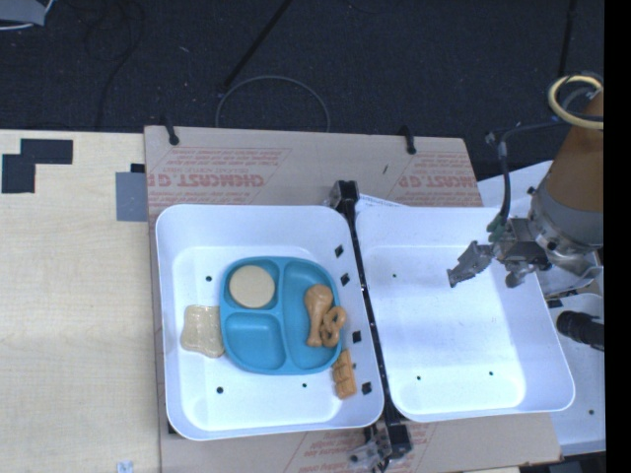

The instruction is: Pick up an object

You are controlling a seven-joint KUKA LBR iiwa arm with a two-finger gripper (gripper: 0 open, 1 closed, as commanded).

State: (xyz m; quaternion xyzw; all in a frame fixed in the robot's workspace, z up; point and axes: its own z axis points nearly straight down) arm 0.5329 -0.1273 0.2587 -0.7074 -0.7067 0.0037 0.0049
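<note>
Claw (490, 264) hangs over the right bin (463, 402), fingers spread, nothing in them. Looks like the approach step: every object sits in the left bin (197, 227), so next move is a traverse left, then a descent. Bench (69, 313) pale wood, cardboard under the bins. Blue tray (258, 348) holds a round biscuit (251, 286) and a pretzel (323, 314); cracker (202, 331) at its left edge.

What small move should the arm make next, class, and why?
Probably travel left across the divider: the gripper hangs over the right bin, while the pretzel, cracker and other items lie in the left bin.
</note>
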